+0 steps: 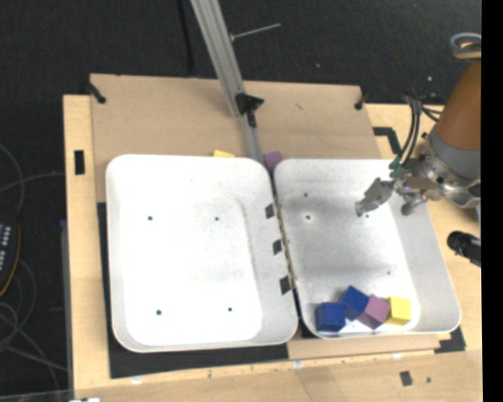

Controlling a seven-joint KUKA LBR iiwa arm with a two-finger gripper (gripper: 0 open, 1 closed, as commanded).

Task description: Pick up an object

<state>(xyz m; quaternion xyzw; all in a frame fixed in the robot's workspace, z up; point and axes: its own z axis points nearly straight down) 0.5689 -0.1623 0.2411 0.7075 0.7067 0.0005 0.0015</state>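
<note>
A small cluster of blocks lies in the near corner of the right bin, touching or nearly touching: a dark blue block, a second blue block just behind it, a purple block and a yellow block at the right end. They look like small, matte, hard-edged cubes, probably foam or painted wood.

The tool hangs over the far right part of the same bin, well apart from the blocks. Its two fingers are spread open with nothing between them.

To pick one well, the tool likely should travel toward the near edge, centre over a single block and come straight down. The yellow block at the end of the row looks easiest, since one side is free; the crowded ones risk a finger landing on a neighbour. The bin's raised rim close by leaves little room.

Both bins are shallow, smooth white trays with rounded corners; the left bin sits beside it on a tan bench.
</note>
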